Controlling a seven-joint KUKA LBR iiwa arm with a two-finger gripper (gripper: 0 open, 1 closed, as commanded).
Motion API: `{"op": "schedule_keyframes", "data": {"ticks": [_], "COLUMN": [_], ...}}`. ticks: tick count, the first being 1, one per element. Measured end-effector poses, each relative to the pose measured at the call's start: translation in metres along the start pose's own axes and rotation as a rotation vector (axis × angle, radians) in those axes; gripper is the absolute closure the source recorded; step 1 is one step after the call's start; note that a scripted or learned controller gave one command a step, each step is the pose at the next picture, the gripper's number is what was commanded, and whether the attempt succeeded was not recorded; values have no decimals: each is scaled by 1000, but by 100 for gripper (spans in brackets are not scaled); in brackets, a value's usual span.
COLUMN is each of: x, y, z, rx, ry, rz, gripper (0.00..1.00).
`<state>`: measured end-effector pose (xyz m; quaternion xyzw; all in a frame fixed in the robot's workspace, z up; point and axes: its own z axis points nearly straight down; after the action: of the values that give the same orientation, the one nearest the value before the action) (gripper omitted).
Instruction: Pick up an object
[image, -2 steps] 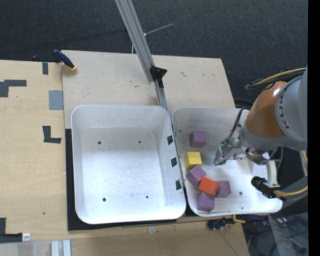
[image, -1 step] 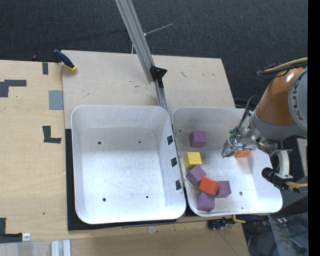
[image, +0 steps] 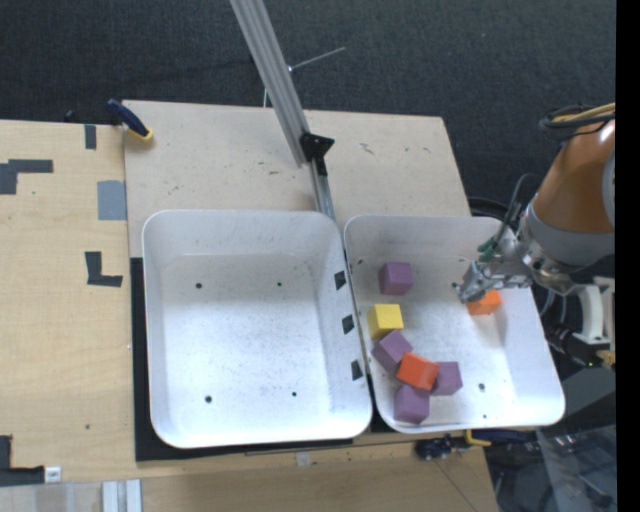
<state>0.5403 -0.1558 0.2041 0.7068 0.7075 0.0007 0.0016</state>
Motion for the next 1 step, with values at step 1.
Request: {"op": "schedule_keyframes", "data": {"ticks": [1], "x": [-10], "y": [3], "z": [-55], "rx": [-2], "ry": [-1], "rz": [0], "gripper": [100]}}
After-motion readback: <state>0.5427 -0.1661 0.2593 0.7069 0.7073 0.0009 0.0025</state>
